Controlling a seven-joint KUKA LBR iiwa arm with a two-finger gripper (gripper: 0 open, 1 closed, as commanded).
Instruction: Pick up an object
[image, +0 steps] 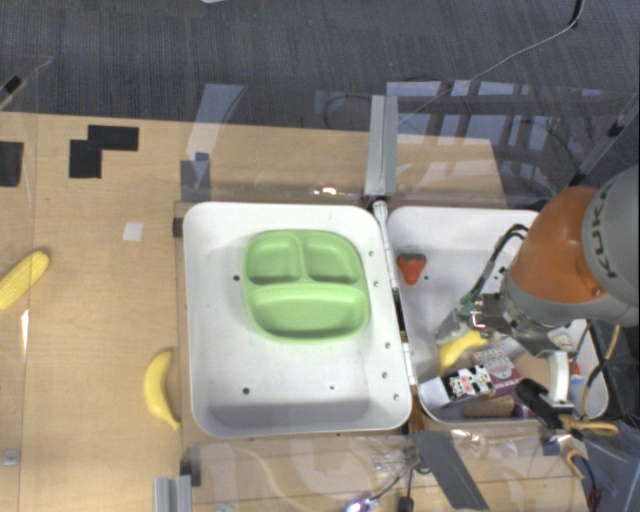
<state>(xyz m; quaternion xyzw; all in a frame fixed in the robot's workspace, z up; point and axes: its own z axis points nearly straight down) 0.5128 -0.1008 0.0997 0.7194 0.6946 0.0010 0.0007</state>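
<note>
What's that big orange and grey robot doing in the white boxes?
The robot arm is reaching down into the right bin, right over a yellow banana that lies beside a small printed box. A little strawberry sits farther back in that bin. The left bin holds a green divided plate. Another banana and a corn cob lie out on the bench.

Pale green divided tray (304, 284) in a white left bin (215, 330). White right bin (450, 235) too, with a red-orange strawberry (411, 267), a yellow banana (462, 349), a black-and-white patterned box (475, 381). Yellow banana (159, 388) and yellow corn cob (21, 279) on the tan wooden bench (90, 350), black squares (102, 147) printed there. Grey arm (605, 265), orange band.
</note>
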